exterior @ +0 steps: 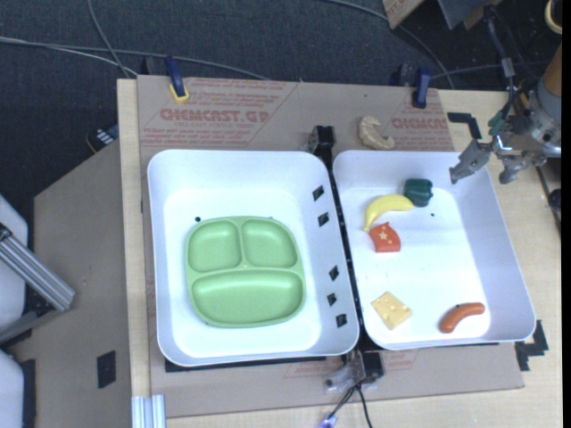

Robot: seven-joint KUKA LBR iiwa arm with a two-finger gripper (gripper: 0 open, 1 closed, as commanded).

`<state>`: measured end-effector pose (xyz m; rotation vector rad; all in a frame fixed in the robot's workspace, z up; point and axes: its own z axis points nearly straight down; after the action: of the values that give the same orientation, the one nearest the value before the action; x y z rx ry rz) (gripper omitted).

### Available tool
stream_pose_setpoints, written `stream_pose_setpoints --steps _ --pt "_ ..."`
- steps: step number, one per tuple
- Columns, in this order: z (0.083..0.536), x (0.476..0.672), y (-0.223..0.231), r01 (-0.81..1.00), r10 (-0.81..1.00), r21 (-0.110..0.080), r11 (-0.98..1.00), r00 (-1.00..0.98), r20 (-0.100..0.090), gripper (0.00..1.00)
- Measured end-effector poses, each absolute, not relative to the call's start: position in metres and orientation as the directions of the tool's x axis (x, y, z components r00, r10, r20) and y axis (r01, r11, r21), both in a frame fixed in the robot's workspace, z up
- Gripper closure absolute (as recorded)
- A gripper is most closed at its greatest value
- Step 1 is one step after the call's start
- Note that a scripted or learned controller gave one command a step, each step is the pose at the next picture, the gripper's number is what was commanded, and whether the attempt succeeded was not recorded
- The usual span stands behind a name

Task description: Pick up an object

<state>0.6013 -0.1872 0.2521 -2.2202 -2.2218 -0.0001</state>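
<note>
The right bin [500, 248] holds several toy foods: a yellow banana [388, 209], a dark green pepper [417, 190] touching the banana's tip, a red block with a star [385, 238], a yellow cheese wedge [391, 309] and an orange-red sausage [461, 316]. My gripper [487, 168] hangs over the bin's far right corner, above and to the right of the pepper. Its two fingers are spread apart with nothing between them. It stands open and apart from every object.
The left bin [169, 239] carries a green divided plate [245, 270]. A beige toy piece [376, 132] lies on the board behind the bins. Blue clamps [177, 83] [420, 87] grip the board's far edge. Black clips [328, 239] line the seam between the bins.
</note>
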Motion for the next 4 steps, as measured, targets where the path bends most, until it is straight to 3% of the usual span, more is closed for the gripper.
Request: stream_pose_setpoints --steps 3,4 --pt "0.101 0.589 -0.168 1.0 1.0 -0.006 0.001 -0.001 0.003 0.0" --pt "0.115 0.591 -0.168 1.0 1.0 0.001 0.0 0.0 0.001 1.0"
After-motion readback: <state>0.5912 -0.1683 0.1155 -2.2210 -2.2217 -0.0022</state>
